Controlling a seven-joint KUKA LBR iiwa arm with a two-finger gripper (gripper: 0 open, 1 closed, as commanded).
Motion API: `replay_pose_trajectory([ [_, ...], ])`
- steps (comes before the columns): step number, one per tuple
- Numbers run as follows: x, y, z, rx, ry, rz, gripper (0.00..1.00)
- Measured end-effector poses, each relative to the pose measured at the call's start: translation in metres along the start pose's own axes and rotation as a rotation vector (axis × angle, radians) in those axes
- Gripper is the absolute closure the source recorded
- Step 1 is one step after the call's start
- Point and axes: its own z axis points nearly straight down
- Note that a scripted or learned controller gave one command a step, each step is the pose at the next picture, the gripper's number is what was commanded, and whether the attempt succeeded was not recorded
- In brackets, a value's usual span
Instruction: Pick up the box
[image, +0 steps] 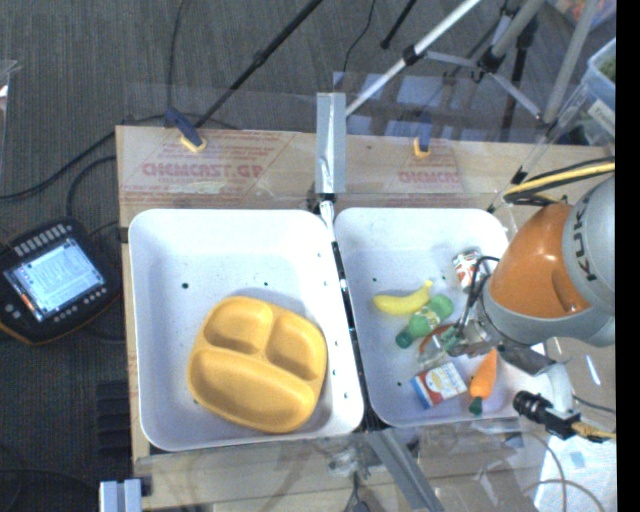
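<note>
- A small box (441, 383) is lying flat at six o'clock in the right bin (400, 232); it is probably light and stiff.
- The hand (462, 338) is hovering just above it; whether it is spread, I cannot tell.
- Pinching the short sides looks safest.

The right bin (400, 235) was crowded toward its near right corner. The box (441, 384) lay near the front wall, with a carrot (482, 378) just beside it on the right and a green bottle (425, 322) close behind it. A banana (402, 300) lay behind the bottle, and a small can (465, 268) stood farther back. The end effector (455, 338) hung low among these, just behind the box, and the arm's orange band (530, 270) covered the bin's right side. The bin's left strip and far half lay open. In the left bin (170, 250), a yellow tray (259, 363) took up the near middle; its far half lay bare.
</note>
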Motion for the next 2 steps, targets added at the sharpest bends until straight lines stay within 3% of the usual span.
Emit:
replay_pose_trajectory([
  [1, 0.0000, -0.0001, 0.0000, 0.000, 0.000, 0.000, 0.00],
  [2, 0.0003, -0.0012, 0.0003, 0.004, -0.001, -0.047, 0.00],
])
